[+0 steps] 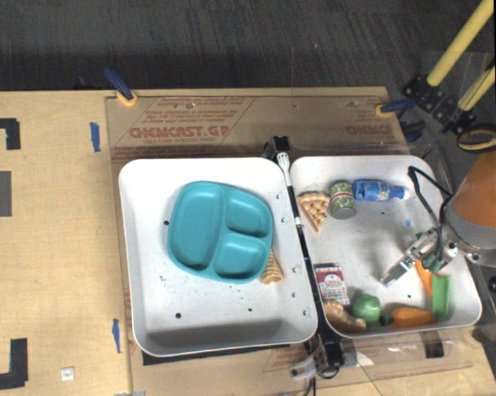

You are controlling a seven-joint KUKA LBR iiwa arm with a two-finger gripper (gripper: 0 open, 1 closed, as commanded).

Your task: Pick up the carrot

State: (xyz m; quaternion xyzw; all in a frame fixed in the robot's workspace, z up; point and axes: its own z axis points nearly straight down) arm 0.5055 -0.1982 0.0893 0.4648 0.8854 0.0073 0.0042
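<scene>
The carrot (408,316) lies along the near wall of the right bin (371,241), an orange body pointing left. A green piece (440,297) stands at its right end. My gripper (411,265) hangs low over the right side of that bin, just above and behind the carrot. It looks open, one silver finger (394,271) reaching to the lower left, and nothing is held between the fingers. A thin orange sliver (424,276) sits right beside the gripper, partly hidden by it.
Also in the right bin are a green round item (366,306), a tan lump (340,314), a red box (331,284), a waffle wedge (314,209), a green can (342,198) and a blue bottle (378,190). The left bin (154,310) holds a teal divided plate (220,231) and a cone (272,269).
</scene>
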